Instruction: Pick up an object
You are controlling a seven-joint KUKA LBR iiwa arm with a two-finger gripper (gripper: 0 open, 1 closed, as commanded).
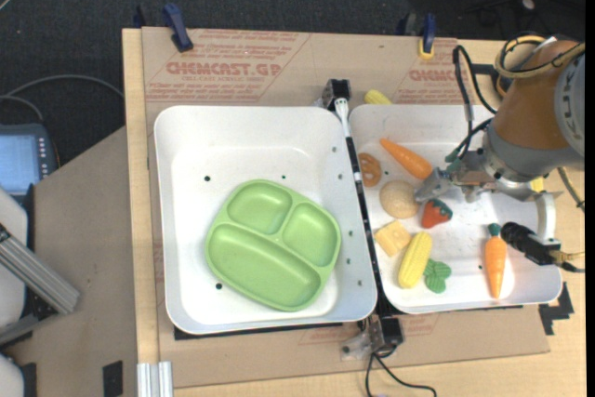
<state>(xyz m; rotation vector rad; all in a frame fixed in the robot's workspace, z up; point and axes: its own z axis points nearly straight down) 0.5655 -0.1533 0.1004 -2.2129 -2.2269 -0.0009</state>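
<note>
bench seen from above, two white bins side by side. left bin [177,200]: a green divided plate [271,243] lies toward its front edge. right bin [465,293]: along its left edge, a brown pretzel-like piece [370,169], a beige round piece [398,198], a yellow cheese wedge [391,239] and a corn cob [415,258]; a green leafy piece [436,274] near the front edge; an orange carrot [406,158] toward the back; a second carrot [495,266] near the front right corner. mid-bin, the gripper [439,191] hangs just above a red strawberry [436,213], the likely target. whether the fingers are open or closed cannot be told. step judged: descent onto the strawberry; nothing is seen held. next move calls for closing squarely on the strawberry, clear of the beige piece beside it, then lifting.
</note>
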